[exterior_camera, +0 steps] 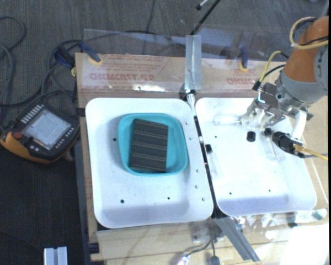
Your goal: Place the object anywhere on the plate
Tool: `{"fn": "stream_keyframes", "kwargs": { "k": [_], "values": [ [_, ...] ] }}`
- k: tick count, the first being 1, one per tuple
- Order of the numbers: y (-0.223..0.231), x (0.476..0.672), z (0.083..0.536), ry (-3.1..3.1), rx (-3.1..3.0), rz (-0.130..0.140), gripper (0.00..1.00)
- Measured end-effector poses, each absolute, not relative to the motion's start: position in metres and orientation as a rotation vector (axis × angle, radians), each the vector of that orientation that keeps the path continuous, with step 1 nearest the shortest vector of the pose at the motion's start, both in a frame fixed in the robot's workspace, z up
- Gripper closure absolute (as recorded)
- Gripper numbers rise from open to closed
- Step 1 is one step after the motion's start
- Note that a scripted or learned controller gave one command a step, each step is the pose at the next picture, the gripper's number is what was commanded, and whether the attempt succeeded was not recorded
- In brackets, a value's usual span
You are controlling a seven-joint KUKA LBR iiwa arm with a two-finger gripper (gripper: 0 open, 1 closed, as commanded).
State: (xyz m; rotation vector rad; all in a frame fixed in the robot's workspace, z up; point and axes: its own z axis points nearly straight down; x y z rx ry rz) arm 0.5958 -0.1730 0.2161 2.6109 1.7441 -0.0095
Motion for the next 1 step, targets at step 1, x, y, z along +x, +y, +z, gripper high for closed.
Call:
{"fn": "stream_keyframes", "kwargs": {
  "k": [1],
  "values": [
    [-0.1732, 0.5958, 0.2162, 1.744, 2.611, -0.009, 0.00]
  ]
}}
